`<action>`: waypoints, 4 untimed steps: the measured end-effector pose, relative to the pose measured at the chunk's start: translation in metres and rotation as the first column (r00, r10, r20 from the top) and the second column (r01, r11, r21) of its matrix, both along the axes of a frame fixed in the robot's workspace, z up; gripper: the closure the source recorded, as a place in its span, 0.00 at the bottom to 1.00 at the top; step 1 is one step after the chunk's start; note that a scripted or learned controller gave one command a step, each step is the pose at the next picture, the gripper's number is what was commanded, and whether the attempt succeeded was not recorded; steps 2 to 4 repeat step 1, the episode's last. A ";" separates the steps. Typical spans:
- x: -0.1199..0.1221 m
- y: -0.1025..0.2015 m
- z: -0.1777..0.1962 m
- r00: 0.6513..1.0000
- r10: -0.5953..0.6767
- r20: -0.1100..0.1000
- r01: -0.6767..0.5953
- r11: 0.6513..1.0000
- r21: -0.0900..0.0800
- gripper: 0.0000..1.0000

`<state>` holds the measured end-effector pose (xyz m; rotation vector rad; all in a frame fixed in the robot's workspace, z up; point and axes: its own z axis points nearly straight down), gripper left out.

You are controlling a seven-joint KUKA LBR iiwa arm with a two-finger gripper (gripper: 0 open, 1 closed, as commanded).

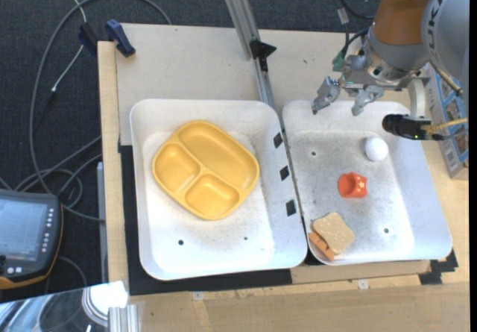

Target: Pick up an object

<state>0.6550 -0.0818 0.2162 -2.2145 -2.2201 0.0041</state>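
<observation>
The gripper (pixel 344 97) hangs with fingers spread and nothing between them, above the upper rim of the right bin (pixel 425 196). The white ball (pixel 375 148) lies nearest (just below-right); centring over it before descending looks wise, since it would likely roll.

1. You will find no readable text, label, brand, number or sign here; the dark screen of the grey handheld pendant (pixel 26 237) at the left edge shows only a blur.
2. The blue-and-white printed item (pixel 453 125) at the right edge is too small to read.
</observation>
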 end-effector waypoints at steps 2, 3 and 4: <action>0.002 0.001 0.008 1.000 0.004 -0.001 -0.004 1.000 0.001 1.00; 0.002 0.001 0.008 1.000 0.004 -0.001 -0.004 1.000 0.001 1.00; 0.002 0.001 0.008 1.000 0.004 -0.001 -0.004 1.000 0.001 1.00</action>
